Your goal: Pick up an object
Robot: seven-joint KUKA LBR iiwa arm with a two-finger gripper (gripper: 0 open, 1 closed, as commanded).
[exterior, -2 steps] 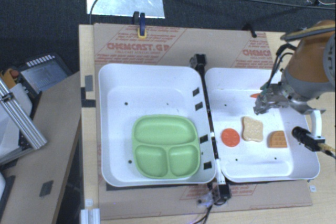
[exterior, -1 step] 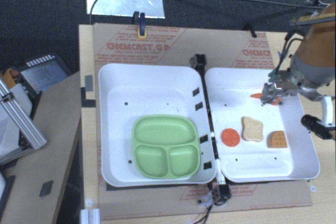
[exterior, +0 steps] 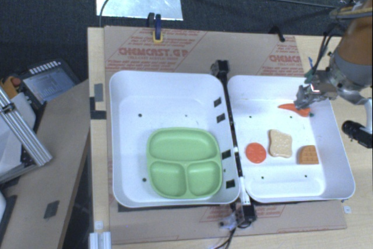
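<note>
In the right bin (exterior: 274,189) lie a thin orange-red piece (exterior: 289,107) at the far right, a red round slice (exterior: 255,152), a pale bread slice (exterior: 281,143) and a brown waffle-like piece (exterior: 308,155). My gripper (exterior: 304,101) hangs at the right end of the orange-red piece, low over the bin floor and touching or nearly touching it. Whether that piece sits between the fingers is hidden from this angle.
The left bin (exterior: 128,96) holds a green three-compartment plate (exterior: 183,161) at its front. A black divider clip strip (exterior: 227,125) runs between the bins. The arm reaches in from the right over the right bin's far corner.
</note>
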